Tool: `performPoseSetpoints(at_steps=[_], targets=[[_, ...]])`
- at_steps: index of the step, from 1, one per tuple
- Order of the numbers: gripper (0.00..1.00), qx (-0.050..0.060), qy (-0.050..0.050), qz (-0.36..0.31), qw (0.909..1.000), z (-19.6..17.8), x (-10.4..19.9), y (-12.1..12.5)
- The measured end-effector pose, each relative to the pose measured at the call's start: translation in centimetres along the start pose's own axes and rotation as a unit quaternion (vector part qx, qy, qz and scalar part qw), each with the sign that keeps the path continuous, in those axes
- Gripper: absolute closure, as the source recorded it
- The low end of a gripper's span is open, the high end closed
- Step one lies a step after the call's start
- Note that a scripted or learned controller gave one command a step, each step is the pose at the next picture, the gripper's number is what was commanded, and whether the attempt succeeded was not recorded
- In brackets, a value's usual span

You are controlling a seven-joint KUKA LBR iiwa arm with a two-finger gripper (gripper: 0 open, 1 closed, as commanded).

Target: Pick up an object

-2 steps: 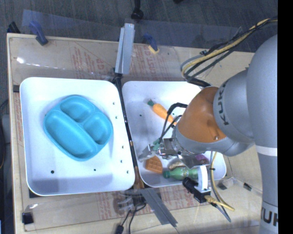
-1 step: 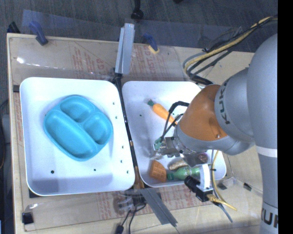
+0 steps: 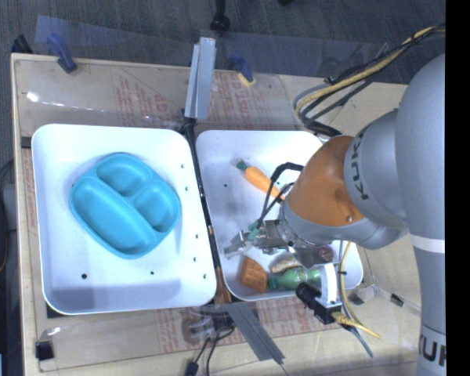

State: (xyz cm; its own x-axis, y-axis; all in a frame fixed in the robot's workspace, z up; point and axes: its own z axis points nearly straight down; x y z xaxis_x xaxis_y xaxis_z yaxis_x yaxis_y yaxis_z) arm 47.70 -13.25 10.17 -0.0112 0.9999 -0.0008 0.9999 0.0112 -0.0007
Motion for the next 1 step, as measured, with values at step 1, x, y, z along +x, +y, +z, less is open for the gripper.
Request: performPoseSetpoints(at_steps=[1], targets=[[0.0, -0.004, -0.008, 0.009, 0.9999, 0.68, 1.83, -0.04]])
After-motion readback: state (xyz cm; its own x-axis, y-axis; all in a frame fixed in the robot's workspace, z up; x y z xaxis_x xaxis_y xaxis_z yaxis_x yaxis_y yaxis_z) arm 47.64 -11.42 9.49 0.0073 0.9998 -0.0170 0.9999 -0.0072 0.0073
